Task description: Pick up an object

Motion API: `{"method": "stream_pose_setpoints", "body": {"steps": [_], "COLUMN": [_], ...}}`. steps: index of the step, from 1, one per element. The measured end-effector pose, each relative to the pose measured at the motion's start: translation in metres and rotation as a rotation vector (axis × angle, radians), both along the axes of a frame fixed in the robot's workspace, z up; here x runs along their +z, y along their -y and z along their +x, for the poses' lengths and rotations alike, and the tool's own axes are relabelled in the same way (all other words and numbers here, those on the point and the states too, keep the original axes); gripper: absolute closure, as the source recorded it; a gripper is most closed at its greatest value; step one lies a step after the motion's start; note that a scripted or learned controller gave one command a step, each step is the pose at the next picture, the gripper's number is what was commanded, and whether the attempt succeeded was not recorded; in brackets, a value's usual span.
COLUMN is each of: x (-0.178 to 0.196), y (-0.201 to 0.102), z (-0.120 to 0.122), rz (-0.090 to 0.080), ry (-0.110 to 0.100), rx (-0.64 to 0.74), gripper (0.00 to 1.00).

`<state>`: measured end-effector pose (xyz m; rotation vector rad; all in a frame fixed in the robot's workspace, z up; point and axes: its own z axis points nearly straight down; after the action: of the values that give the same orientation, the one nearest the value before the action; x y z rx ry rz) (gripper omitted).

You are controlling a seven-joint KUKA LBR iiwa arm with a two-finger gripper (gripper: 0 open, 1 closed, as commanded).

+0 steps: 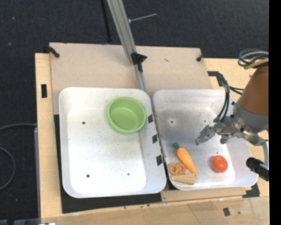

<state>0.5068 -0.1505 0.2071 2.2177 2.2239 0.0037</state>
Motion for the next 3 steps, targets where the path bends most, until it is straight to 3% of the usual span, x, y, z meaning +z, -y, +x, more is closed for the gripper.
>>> {"method": "stream_pose_setpoints", "body": {"steps": [1, 3], "x": [0.0, -0.106], "y": [0.0, 0.013], "z": [0.0, -0.005], "rz": [0.0, -0.003], "ry": [0.001, -0.006], "rx": [-0.002, -0.004], "gripper": [0.0, 0.0]}}
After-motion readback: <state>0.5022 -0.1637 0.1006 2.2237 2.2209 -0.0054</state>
